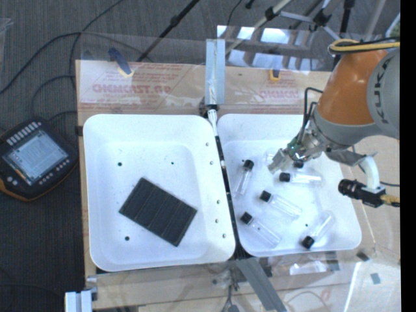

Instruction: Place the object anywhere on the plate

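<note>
You had the gripper (284,162) low in the right bin (338,127), over a black-capped clear vial (300,177) near the bin's middle; whether that hand was wide, narrow or holding anything, you could not tell. Four more vials (279,203) lay scattered around it. The dark ridged plate (158,211) sat bare in the left bin (104,135), well apart.

You see two bins side by side on bench (97,83): plate (158,211) lies in left bin (104,135); five vials (281,203) scattered in right bin (344,229), gripper (287,162) above them.
</note>
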You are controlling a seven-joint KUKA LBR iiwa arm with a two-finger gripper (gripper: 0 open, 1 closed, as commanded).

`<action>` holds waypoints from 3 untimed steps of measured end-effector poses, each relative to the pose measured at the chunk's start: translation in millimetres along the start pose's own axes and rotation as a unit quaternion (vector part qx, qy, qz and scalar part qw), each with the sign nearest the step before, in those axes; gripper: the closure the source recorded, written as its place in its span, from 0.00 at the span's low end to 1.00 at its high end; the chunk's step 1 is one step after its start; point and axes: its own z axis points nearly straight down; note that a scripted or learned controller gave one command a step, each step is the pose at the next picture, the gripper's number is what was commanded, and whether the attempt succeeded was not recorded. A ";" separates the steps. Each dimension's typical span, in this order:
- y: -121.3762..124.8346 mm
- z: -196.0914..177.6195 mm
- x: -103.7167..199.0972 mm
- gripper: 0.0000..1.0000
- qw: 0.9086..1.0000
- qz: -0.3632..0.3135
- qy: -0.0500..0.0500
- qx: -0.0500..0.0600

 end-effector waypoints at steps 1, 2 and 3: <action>34.7 12.9 76.2 1.00 0.997 -0.080 -0.001 0.001; 126.0 12.9 139.4 1.00 0.989 -0.146 -0.001 0.001; 178.3 -64.9 177.6 1.00 0.966 -0.257 -0.003 0.001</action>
